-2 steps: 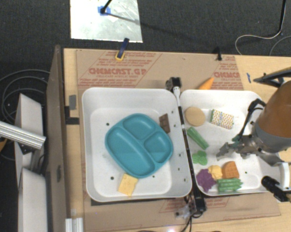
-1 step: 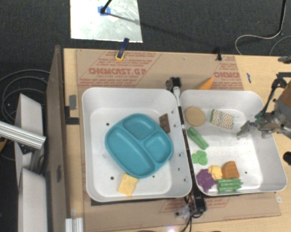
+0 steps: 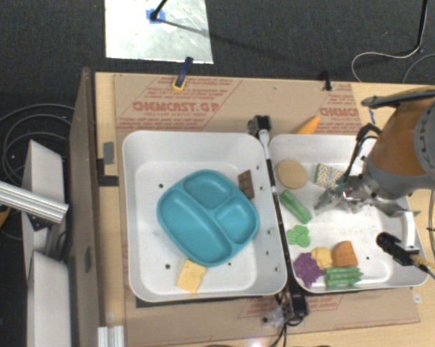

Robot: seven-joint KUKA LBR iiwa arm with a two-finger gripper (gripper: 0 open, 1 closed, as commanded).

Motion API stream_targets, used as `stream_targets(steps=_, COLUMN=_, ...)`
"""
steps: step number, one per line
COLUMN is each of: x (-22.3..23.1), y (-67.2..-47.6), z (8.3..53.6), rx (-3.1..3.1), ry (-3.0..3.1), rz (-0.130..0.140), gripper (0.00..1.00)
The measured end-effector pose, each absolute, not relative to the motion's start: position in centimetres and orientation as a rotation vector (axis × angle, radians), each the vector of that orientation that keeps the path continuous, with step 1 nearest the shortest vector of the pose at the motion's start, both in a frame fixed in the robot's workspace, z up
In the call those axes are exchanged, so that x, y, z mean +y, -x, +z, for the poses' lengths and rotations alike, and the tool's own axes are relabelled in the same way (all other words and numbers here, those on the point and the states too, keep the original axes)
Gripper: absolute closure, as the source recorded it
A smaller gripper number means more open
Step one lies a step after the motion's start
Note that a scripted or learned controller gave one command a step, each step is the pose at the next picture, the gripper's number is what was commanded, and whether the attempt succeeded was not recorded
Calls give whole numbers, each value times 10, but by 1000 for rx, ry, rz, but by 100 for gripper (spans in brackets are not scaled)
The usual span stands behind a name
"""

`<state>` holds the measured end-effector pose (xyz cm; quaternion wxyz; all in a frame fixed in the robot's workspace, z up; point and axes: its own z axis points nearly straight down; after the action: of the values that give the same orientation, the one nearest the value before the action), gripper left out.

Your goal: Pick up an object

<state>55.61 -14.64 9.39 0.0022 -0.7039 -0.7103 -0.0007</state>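
The right bin (image 3: 362, 144) holds small toy foods: a round tan disc (image 3: 291, 173), a long green piece (image 3: 295, 209), a purple cluster (image 3: 307, 267), an orange block (image 3: 344, 254). Above its middle, the end effector (image 3: 338, 194) hangs low; whether it grips anything is unclear.

One fixed camera hangs high above the bench (image 3: 203, 96), looking down at a slant. Both bins (image 3: 141, 215) sit centered, far enough to show surrounding floor. The arm (image 3: 409, 147) enters from 3 o'clock.
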Motion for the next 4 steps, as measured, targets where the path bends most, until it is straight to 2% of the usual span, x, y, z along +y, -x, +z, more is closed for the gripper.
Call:
stream_targets(steps=1, x=-193, y=-606, z=195, rx=-2238, ry=2228, rz=-9, gripper=0)
stream_targets(steps=2, x=-177, y=-616, z=109, rx=-2224, ry=2213, rz=2, gripper=0)
stream_targets(steps=3, x=-129, y=-622, z=83, rx=-2230, ry=2212, rz=-3, gripper=0)
stream_targets(steps=4, x=-147, y=-663, z=81, rx=-2220, ry=2210, rz=11, gripper=0)
